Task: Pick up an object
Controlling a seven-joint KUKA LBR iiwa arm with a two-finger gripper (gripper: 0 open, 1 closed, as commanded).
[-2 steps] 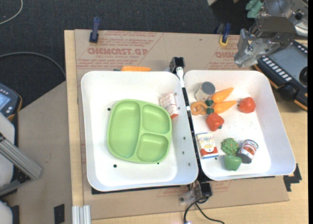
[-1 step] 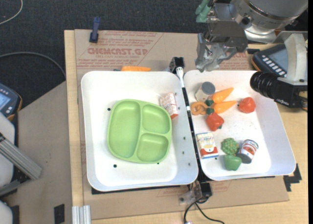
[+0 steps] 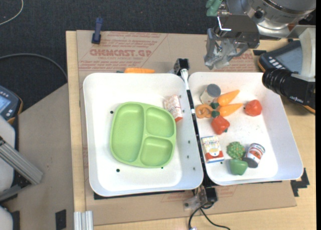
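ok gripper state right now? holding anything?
Gripper: above the far edge of the right bin, nothing visible between its fingers; open or shut cannot be told from this view.

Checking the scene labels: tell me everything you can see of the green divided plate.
The green divided plate is pale lime green with a smooth plastic look, a rounded rectangle with three compartments: one long section on its left and two smaller ones on its right. It lies flat, face up and slightly rotated, in the middle of the left bin. Its compartments hold nothing. A small packet lies at its upper right corner.
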